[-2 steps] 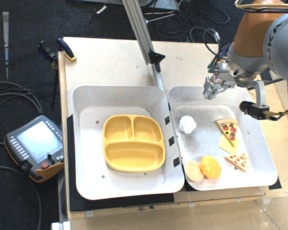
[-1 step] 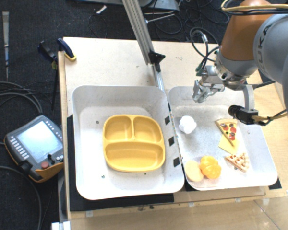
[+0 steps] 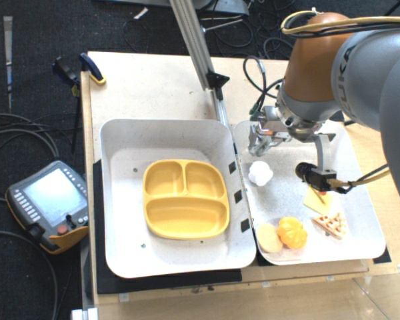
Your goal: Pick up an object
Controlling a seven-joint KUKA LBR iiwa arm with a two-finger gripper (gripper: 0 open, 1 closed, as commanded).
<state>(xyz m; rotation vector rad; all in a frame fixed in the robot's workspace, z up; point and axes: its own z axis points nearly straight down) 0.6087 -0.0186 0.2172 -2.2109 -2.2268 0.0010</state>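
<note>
My gripper [image 3: 261,147] hangs over the back left part of the right bin [image 3: 363,179], its fingers apart with nothing between them. A white round object [image 3: 260,173] lies just in front of and below the fingertips, apart from them. Farther forward in the same bin lie a yellow cheese-like wedge [image 3: 316,201], a small orange-and-red wedge with spots [image 3: 329,224], an orange fruit [image 3: 292,232] and a pale round piece [image 3: 269,239] touching the fruit.
The left bin [image 3: 117,179] holds a yellow divided plate [image 3: 185,198]. A slanted metal post [image 3: 193,35] rises behind the bins' shared wall. A black cable clip [image 3: 315,175] hangs off the arm over the right bin. A teach pendant [image 3: 48,205] lies off the bench at left.
</note>
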